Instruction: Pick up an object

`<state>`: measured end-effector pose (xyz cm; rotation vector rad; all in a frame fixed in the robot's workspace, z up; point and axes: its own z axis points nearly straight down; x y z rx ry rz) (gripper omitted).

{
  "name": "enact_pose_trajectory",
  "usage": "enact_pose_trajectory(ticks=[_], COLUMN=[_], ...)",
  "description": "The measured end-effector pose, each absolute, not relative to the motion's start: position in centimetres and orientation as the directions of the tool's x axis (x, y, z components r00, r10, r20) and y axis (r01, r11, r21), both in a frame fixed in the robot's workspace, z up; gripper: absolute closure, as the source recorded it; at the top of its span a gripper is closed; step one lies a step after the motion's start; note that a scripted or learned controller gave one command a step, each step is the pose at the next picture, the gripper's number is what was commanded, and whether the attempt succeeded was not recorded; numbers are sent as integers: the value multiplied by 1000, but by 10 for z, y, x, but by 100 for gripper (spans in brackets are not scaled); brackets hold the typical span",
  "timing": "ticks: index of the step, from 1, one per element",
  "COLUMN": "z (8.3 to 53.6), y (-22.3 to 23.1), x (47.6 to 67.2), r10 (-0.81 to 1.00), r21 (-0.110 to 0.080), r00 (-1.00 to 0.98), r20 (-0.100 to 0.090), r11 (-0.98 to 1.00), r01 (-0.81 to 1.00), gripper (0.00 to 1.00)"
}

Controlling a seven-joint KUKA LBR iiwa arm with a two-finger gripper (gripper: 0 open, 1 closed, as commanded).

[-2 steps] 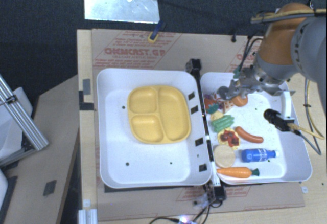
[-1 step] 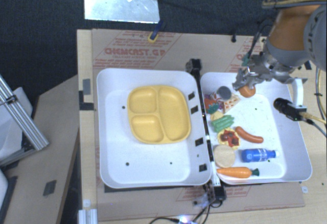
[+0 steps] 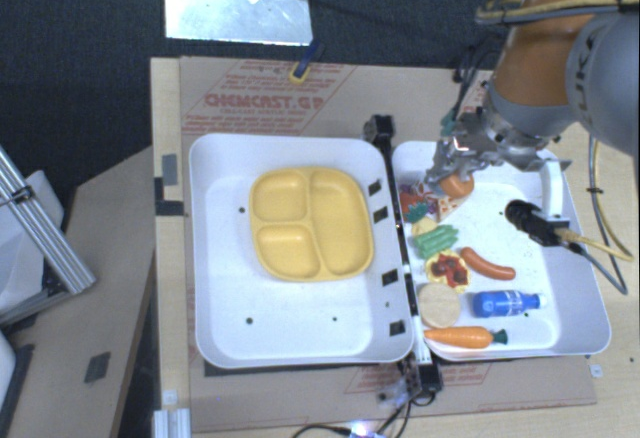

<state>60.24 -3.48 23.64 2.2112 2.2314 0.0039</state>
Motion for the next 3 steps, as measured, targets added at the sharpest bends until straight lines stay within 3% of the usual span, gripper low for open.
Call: enact_pose_trajectory(ticks=[1, 3], z=[227, 215], y=[7, 75], x=[572, 543], r10=[1000, 1000], r21=[-1, -1], r00=[-8, -7], r20=[2, 1], r11=[8, 7], r01=[1000, 1000], gripper=[100, 100])
